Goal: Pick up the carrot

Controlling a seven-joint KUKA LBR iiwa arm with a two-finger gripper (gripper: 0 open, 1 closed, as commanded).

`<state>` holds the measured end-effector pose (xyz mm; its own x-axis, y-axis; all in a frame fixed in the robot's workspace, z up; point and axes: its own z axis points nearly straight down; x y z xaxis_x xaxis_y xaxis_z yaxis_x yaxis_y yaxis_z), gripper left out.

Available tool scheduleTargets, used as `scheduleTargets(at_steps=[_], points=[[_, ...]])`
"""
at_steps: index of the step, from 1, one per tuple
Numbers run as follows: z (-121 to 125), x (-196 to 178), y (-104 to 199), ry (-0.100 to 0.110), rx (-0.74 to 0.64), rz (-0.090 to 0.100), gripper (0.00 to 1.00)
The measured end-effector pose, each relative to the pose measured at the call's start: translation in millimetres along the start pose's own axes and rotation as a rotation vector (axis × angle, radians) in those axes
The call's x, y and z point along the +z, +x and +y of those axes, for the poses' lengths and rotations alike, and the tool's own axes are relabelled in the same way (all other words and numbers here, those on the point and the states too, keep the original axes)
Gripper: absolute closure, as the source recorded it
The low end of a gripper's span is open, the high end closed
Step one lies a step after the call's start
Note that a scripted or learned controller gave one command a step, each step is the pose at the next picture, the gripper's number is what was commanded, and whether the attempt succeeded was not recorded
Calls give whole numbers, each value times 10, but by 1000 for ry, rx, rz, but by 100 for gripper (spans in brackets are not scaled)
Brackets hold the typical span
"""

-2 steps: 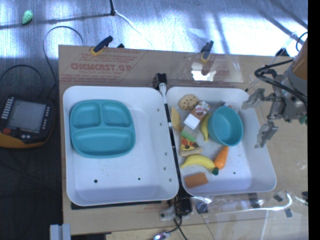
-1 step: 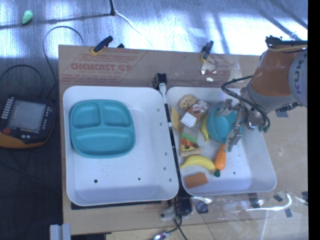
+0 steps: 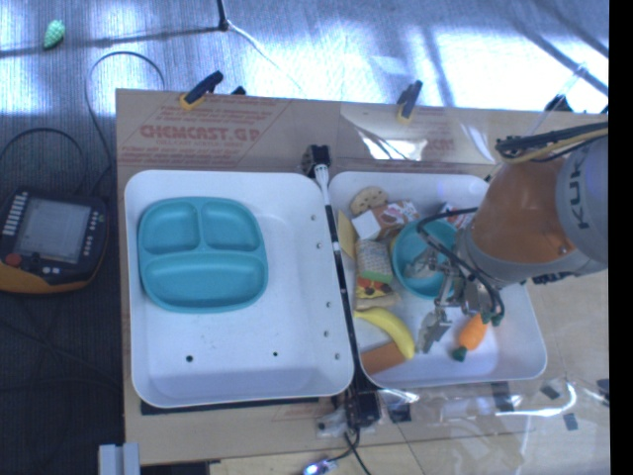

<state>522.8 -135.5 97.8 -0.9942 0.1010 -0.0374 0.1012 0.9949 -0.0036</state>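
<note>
Bench (image 3: 198, 132) — bears left bin (image 3: 237, 364), right bin (image 3: 519, 349).

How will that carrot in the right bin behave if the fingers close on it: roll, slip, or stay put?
The carrot looks like a small, smooth toy, so probably stiff and light. Its tapered, rounded body may squirt out of a pinch or roll on the flat bin floor. It lies just beside the gripper, so a nudge could push it away.

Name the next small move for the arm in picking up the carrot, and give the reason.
Probably a short shift of the hand toward the carrot before closing. The carrot lies in the right bin just beside the hand, not between its fingers, with the banana on the hand's other side.
</note>
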Motion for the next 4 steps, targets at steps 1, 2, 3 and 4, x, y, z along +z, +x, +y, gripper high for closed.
scheduleTargets(at_steps=[1, 2, 3, 4], points=[[-931, 62, 123, 2, -158, 16, 0], [-916, -60, 83, 6, -162, 9, 100], [-394, 43, -131, 5, 240, 16, 100], [-389, -52, -141, 7, 239, 14, 100]])
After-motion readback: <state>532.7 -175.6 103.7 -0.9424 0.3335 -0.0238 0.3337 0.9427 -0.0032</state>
